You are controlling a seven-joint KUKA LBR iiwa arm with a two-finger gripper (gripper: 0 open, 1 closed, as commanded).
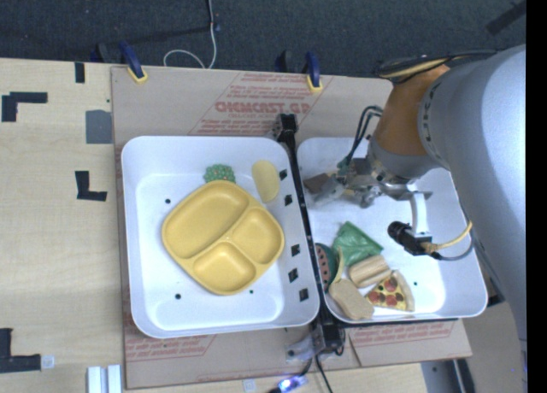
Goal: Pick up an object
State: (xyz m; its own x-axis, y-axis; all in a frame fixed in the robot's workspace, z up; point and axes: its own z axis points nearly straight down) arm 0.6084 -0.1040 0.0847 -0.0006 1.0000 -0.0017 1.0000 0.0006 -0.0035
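Note:
My gripper [335, 183] hangs low over the upper left part of the right bin [453, 297], close to the divider between the bins. Nothing can be seen held in it. Toy food lies in the front half of that bin: a green leafy piece [357, 242], a watermelon slice [323, 263], a hot-dog bun [368, 270], a pizza slice [392, 294] and a tan bread piece [346, 300]. The gripper sits above and behind this cluster, apart from it.
In the left bin [141, 297] lie a yellow divided plate [224, 237], a small green broccoli piece [219, 174] and a pale yellow slice [266, 179]. The grey arm with its orange band [406, 118] covers the right bin's back right. A black cable [427, 246] loops beside the wrist.

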